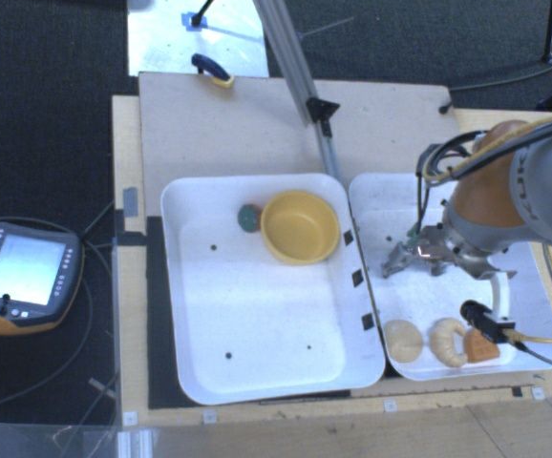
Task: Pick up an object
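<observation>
Three small things along the near edge of the right bin (371, 203): a pale round bun-like piece (403, 340) toward its left corner, a curved cream croissant-like piece (447, 342) just beside it, and an orange wedge (483, 348) touching the croissant's right side. None between any fingers. Poised over the middle of the same bin, above and apart from those three, the gripper (419, 256), metal parts pointing left; cannot tell whether open or closed. Behind it, the grey arm (543, 179) with its orange band (486, 194), reaching in from the right. In the left bin (257, 351), a yellow bowl (300, 227) near the far right corner, upright, with a small dark green ball (248, 218) touching its left side. Left of the bench, a handheld control pendant (23, 275) on dark carpet.
</observation>
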